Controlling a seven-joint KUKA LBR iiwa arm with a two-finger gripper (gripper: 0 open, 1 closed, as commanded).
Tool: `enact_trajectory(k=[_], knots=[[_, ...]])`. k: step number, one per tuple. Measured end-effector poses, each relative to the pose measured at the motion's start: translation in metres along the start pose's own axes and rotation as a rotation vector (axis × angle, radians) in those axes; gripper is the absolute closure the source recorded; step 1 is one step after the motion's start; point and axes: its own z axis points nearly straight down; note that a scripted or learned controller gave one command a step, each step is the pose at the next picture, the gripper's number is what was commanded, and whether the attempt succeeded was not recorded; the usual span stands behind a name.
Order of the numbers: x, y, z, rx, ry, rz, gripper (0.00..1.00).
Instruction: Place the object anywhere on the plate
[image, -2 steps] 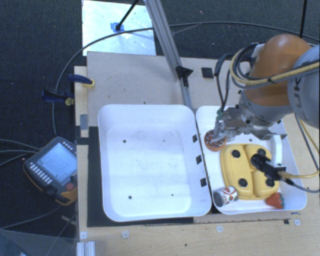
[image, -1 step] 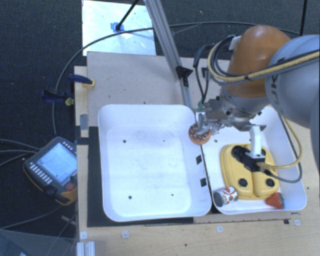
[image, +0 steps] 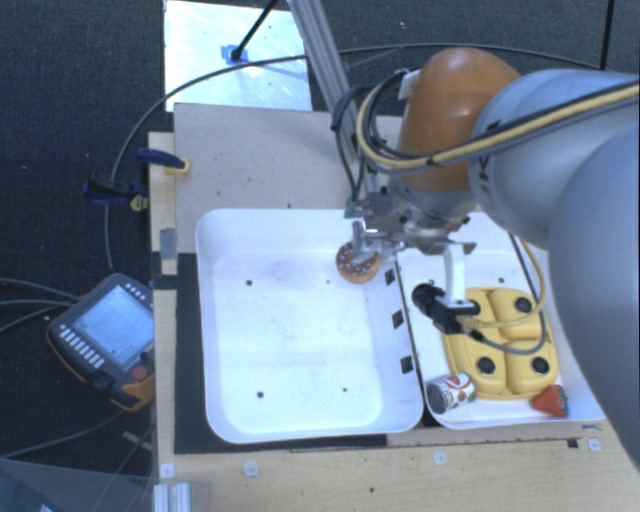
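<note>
Brown sprinkled doughnut (image: 357, 263) (ring-shaped) pinched in the metal hand (image: 362, 250) over smooth white bin (image: 290, 400).

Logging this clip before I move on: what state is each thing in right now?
Doughnut: in the left bin, by its right wall, right under the pincer.
Yellow plate: flat in the right bin.
Can: on its side.
Strawberry: at the plate's corner.
</note>
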Motion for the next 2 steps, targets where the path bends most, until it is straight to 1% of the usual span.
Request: enact_trajectory(k=[1, 2], knots=[[0.043, 0.024, -0.001, -0.003, 0.0, 0.001, 1.0], [0.082, 0.043, 0.01, -0.002, 0.0, 0.003, 1.0]])
